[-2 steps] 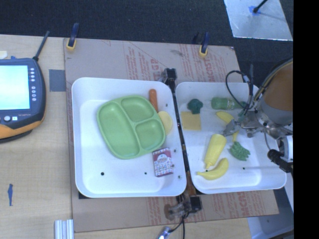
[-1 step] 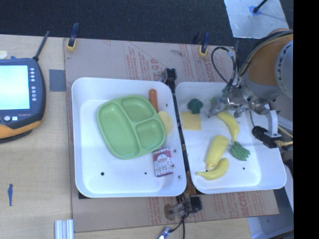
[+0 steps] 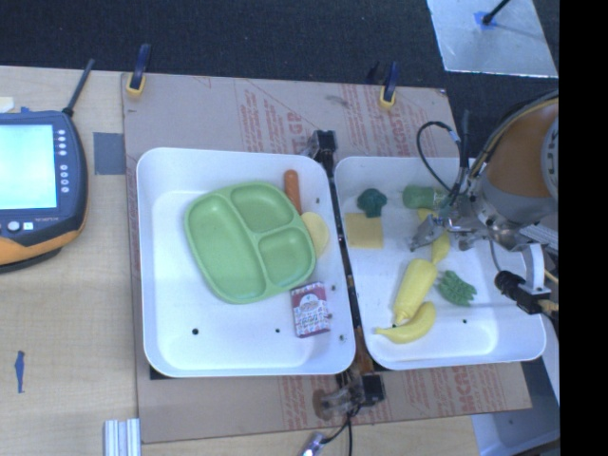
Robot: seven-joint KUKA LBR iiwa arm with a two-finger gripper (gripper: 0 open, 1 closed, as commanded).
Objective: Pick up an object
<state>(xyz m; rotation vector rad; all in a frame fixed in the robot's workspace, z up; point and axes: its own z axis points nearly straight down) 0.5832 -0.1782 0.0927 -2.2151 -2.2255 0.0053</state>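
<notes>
Gripper: I cannot tell its state | Target: yellow squeeze bottle, right bin, just below gripper | Handling: I judge it light, smooth, slippery; grasp mid-body across width.

My gripper is hemmed in by the yellow bottle and green brush just beside; bare floor of the right bin gives room
</notes>
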